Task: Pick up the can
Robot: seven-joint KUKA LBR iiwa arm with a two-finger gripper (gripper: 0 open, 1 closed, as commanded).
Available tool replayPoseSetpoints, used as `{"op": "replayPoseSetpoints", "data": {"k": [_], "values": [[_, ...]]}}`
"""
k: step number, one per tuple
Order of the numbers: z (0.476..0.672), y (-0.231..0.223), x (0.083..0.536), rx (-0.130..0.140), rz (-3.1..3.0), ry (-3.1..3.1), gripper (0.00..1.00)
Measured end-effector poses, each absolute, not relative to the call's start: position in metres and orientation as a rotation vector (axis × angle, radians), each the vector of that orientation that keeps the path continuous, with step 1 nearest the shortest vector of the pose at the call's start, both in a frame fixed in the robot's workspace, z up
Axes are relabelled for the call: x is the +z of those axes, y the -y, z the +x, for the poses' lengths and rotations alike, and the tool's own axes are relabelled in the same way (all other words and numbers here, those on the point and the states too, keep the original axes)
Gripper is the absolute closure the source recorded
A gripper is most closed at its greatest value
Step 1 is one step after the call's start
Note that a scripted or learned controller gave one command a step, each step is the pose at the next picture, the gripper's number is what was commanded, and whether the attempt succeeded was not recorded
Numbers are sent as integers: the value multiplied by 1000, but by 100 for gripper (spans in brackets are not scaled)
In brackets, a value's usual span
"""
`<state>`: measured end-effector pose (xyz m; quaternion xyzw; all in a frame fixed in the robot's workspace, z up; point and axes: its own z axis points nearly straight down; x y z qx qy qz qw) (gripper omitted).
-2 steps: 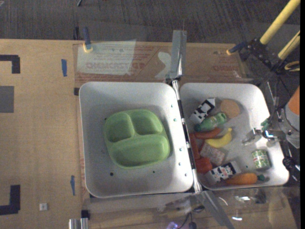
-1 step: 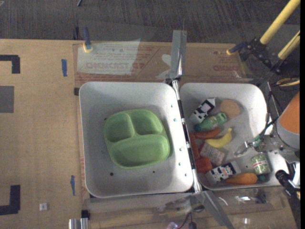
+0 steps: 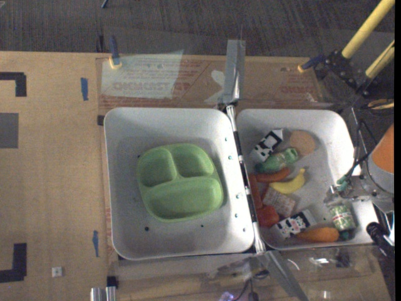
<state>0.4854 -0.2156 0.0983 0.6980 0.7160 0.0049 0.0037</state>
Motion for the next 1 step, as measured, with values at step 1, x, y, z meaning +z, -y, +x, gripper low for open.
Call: {"op": "replayPoseSetpoints", "data": {"k": [1], "values": [[486,212,98,19,2187,-2255,0]]}}
